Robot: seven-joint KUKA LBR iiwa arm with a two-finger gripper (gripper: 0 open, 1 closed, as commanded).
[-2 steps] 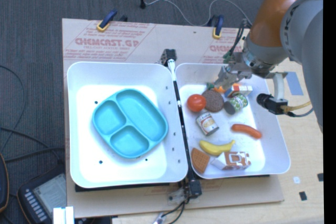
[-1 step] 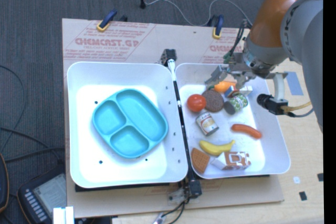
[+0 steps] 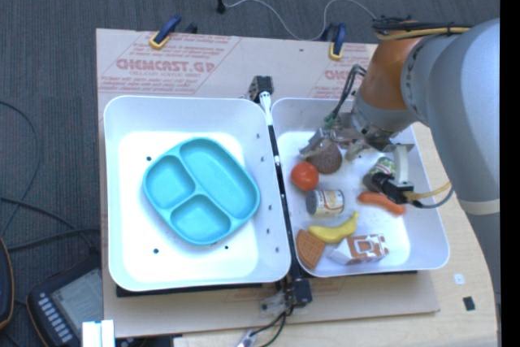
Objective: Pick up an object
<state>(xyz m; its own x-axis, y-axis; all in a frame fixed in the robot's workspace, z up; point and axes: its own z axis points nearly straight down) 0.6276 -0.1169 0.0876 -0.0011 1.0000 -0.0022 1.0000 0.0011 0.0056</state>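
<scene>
Left bin (image 3: 114,175): white and shallow, touching the right bin along the middle of the bench.
Plate (image 3: 201,189): blue with three compartments, lying flat and askew in the middle of the left bin.
Right bin (image 3: 431,244): white, and it holds all the small things.
Ball (image 3: 305,175): orange-red, near the right bin's left wall, just beside the brown lump.
Wafer (image 3: 309,249): round and tan, at the bin's near left corner, touching the banana's end.
Brown lump (image 3: 327,161): rounded, in the far half of the right bin, right under my gripper. It is the thing closest to me.
Can (image 3: 327,202): on its side, between the ball and the banana.
Banana (image 3: 335,230): yellow and curved, just below the can.
My gripper (image 3: 335,144): low in the right bin, over the lump's top edge. I cannot tell how wide it stands or whether it has hold of the lump.
Carton (image 3: 364,248): small, white and orange, lying flat by the near wall, beside the banana.
Carrot (image 3: 382,203): orange, lying across the bin, right of the can.
Arm (image 3: 455,93): grey with an orange band, reaching in from the right.
</scene>
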